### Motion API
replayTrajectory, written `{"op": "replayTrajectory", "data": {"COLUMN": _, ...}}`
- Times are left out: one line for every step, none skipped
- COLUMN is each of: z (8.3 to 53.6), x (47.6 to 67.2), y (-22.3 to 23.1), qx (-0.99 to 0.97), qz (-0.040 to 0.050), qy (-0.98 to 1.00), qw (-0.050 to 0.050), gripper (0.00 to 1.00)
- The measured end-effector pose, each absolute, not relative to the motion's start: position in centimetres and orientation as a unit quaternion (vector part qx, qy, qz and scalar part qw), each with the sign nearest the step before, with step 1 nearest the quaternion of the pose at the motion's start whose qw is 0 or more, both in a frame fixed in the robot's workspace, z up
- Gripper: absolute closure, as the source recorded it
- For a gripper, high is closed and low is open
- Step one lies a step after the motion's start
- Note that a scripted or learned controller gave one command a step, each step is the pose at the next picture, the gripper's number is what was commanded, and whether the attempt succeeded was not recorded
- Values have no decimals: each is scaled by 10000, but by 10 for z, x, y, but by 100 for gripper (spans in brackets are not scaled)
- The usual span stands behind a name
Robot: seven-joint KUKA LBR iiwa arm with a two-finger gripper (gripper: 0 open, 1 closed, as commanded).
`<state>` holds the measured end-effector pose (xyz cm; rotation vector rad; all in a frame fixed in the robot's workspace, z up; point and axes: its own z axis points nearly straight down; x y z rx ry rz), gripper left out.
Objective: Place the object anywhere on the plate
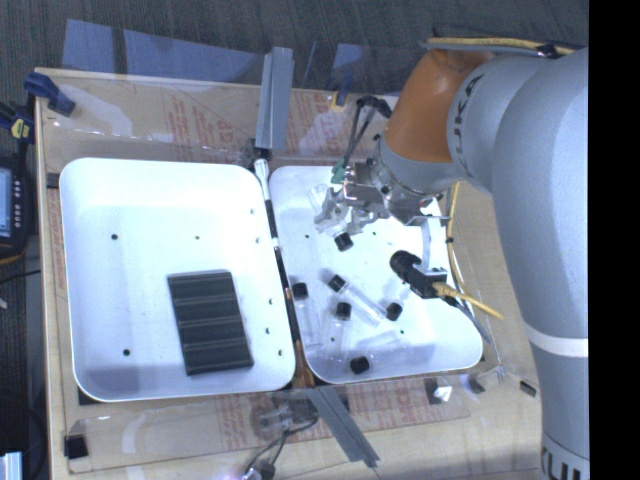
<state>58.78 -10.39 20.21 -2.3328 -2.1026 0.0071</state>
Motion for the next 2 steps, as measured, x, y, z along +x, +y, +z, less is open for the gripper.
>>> {"op": "replayTrajectory", "data": {"z": 218, "x": 541, "y": 4, "qx": -8131, "qz": 25, "qy": -5821, "qw": 23, "gripper": 100}}
{"op": "replayTrajectory", "data": {"z": 190, "x": 475, "y": 32, "qx": -8374, "qz": 36, "qy": -5466, "qw": 20, "gripper": 100}}
